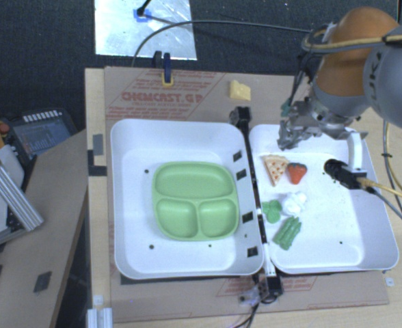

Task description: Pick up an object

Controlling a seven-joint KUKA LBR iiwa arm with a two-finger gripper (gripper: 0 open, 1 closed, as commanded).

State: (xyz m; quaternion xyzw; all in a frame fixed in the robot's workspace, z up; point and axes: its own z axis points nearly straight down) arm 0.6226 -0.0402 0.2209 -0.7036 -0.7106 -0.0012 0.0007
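Now, gripper (288,141) over far part of right bin (385,251), pizza slice (275,168) and red strawberry (297,173) near it, state of jaws I cannot tell

Green tray (194,200) (in left bin (129,183))

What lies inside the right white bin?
Seen: pizza slice, red toy, white piece, round green piece, long green piece. The arm covers the far right corner of the bin; anything there is hidden.
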